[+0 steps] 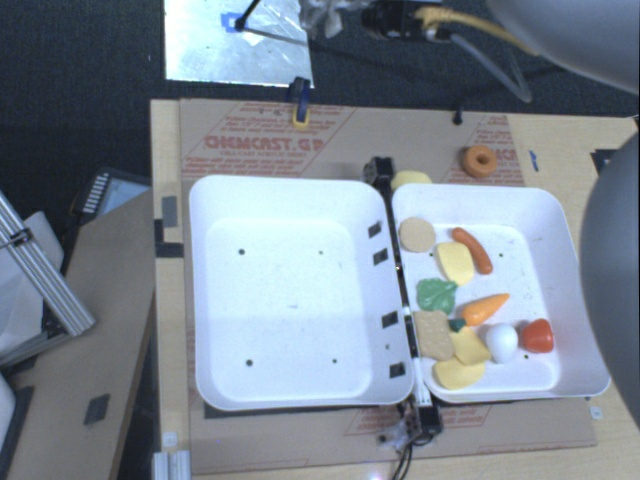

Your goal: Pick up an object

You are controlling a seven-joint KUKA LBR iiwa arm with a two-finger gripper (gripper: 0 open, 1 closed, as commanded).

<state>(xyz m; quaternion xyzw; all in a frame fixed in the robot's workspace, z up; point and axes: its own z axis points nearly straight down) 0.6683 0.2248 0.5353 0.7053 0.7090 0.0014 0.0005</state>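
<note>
Toy food heaped in right bin [560, 228]: carrot [486, 308], tomato [537, 336], egg [501, 341]; doughnut [480, 161] on tabletop [330, 133] behind. Gripper [330, 3] blurred at top edge, grip state unreadable.

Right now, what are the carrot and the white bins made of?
The carrot looks like toy plastic: even orange, smooth, slightly glossy. The left bin and right bin seem to be thin moulded plastic, matte white with rounded rims, though I can't be sure.

Toy foods [458, 264] clustered in the right bin [572, 258], a doughnut [480, 161] on the bench beyond it.
</note>
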